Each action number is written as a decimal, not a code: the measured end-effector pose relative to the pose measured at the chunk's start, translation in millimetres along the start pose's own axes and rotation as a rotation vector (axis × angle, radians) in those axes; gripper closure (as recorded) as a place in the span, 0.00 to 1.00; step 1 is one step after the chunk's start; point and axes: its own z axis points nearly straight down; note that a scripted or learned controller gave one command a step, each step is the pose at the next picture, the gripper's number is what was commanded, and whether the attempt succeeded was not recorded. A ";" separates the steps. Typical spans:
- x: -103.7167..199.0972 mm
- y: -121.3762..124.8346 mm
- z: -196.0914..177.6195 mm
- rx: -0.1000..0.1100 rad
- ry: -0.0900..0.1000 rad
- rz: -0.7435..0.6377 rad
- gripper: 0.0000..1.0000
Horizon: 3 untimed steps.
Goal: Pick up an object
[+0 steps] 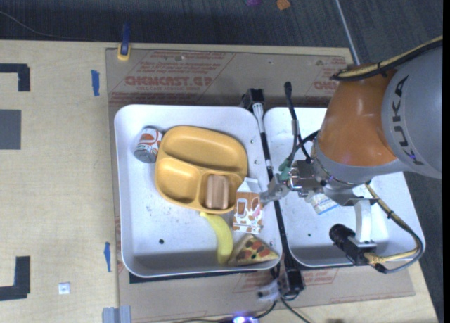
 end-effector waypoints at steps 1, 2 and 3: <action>0.0 0.0 0.0 0.000 0.000 0.000 0.00; 0.0 0.0 0.0 0.000 0.000 0.000 0.00; 0.0 0.0 0.0 0.000 0.000 0.000 0.00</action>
